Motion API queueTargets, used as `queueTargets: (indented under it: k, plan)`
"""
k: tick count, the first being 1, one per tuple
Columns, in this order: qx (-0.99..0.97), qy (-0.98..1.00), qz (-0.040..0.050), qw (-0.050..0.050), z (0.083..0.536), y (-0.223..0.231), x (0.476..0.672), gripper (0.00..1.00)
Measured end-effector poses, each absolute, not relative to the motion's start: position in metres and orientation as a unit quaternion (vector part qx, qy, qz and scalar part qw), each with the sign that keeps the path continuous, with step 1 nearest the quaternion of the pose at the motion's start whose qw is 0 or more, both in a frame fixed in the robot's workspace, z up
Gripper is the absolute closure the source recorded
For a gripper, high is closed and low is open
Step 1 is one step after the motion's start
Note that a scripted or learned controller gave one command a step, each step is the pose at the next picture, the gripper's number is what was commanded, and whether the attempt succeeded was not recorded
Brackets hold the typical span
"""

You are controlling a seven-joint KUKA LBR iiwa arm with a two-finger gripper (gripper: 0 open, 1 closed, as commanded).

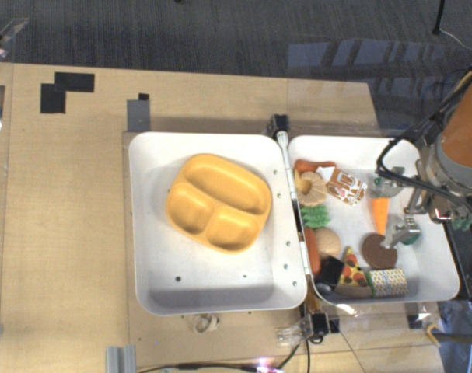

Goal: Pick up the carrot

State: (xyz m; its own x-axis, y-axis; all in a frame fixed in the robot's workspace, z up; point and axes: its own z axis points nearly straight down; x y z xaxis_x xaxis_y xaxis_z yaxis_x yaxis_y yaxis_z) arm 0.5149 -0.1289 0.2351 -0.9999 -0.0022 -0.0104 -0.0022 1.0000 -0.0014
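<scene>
- The wooden bench (64,231) has much free surface at the left, with only black tape marks (64,90) near its far edge.
- The left bin (154,286) holds one yellow divided tray (218,200), which lies tilted in the middle; around the tray there is bare white floor on all sides, most of it at the near side.
- A thin ridge (294,208) where the two bins meet runs from far to near, with a black clip (279,123) at its far end.
- The right bin (430,282) is crowded along its left wall: an orange-red piece (313,165), a pale round thing (309,185), a green leafy thing (314,216) and a brownish rounded thing (327,243) lie close together, and it is hard to tell what each one is.
- A small packet with a red and white print (345,186) lies near the far side of this bin.
- At the near wall a dark, colourful packet (348,274) and a patterned roll (388,282) touch each other; their details are too small to read.
- A brown round disc (379,252) lies just in front of the carrot.
- The carrot (380,214) lies in the middle of the right bin, pointing about far to near, with free floor at its left.
- The gripper (399,235) hangs low over the bin just right of the carrot; its metal fingers are partly hidden, so one cannot tell if they are wide or narrow, and the carrot is not seen between them.
- The arm (461,142) enters from the right, cut off by the picture edge, with black cables (399,150) looping beside it.
</scene>
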Motion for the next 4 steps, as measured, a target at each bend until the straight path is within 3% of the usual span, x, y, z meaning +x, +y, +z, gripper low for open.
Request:
queueTargets:
  k: [1,2,3,4]
  plan:
    - [-0.079,0.997,-0.0004,0.003,0.110,-0.171,0.518,0.00]
    - [0.069,0.997,-0.0050,0.021,0.098,-0.170,0.504,0.00]
    - [0.188,0.982,0.0001,0.007,0.090,-0.182,0.566,0.00]
    - [0.354,0.935,0.0010,0.007,0.089,-0.199,0.621,0.00]
